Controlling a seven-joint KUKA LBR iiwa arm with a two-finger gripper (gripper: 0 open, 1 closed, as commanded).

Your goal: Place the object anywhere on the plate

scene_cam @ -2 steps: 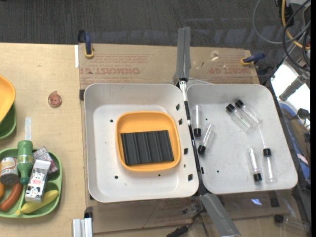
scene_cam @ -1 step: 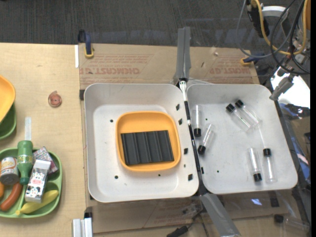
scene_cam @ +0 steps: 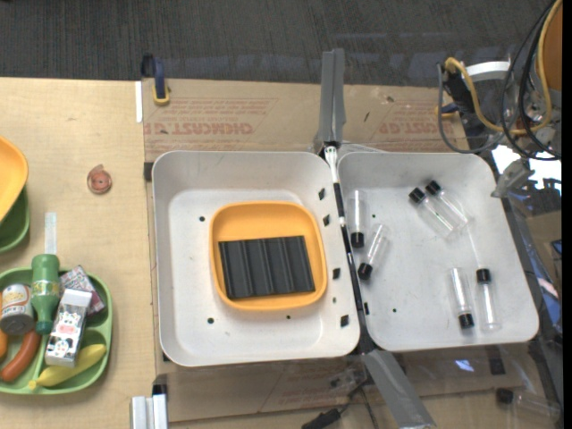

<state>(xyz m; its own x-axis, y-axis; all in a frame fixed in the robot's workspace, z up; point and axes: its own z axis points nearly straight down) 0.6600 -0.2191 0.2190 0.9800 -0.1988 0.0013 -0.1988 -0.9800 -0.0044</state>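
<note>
Centre frame, the left white bin holds an orange plate carrying a dark ribbed block. Right of it, the other white bin holds six black-capped clear vials scattered apart, on a cardboard-covered bench

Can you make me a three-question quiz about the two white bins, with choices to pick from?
1. Where is the yellow plate?
A. in the left bin
B. in the right bin
C. on the wooden table

2. How many little clear tubes lie in the right bin?
A. two
B. six
C. nine

3. How do the tubes lie?
A. all standing upright
B. stacked on the plate
C. flat on their sides, scattered

Answers:
1. A, the plate sits in the middle of the left bin with a dark ridged mat on it.
2. B, two lie near the left wall, two near the top and two at the lower right.
3. C, each tube lies lengthwise on the bin floor, pointing its own way.
</note>
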